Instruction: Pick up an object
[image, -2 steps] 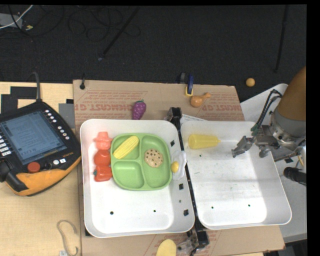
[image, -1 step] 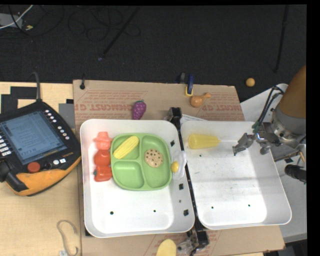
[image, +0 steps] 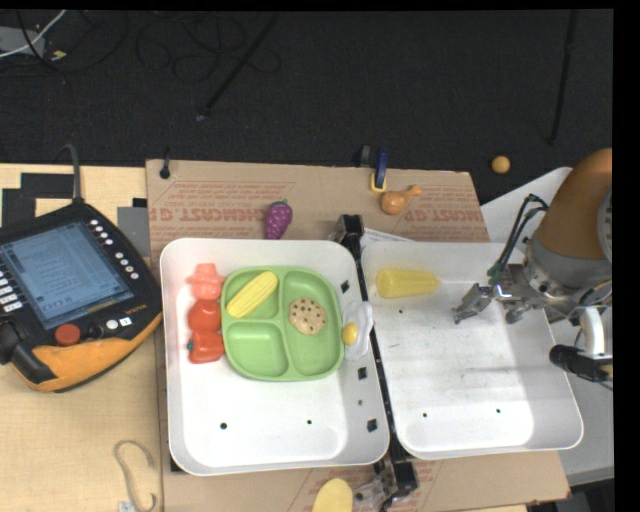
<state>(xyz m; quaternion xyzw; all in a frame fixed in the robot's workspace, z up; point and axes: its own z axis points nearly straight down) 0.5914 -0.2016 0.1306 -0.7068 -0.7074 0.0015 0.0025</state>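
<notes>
In the right bin (image: 470, 400), a yellow wedge-shaped toy (image: 405, 283) lies near the far left corner. My gripper (image: 492, 306) hangs over the right side of that bin, to the right of the yellow toy and apart from it. It is open, with nothing between its fingers. The left bin (image: 260, 430) holds a green divided plate (image: 280, 325) bearing a yellow corn cob (image: 250, 293) and a cookie (image: 307, 316). A red-orange toy figure (image: 204, 315) lies left of the plate. At the plate's right edge sits a small yellow piece (image: 351, 334).
A purple grape toy (image: 277, 218) and an orange pear-like toy (image: 397, 199) lie on the cardboard behind the bins. An orange ball (image: 500, 164) sits farther back. A yellow toy (image: 333, 495) lies in front of the bins. A teach pendant (image: 70, 290) rests at the left.
</notes>
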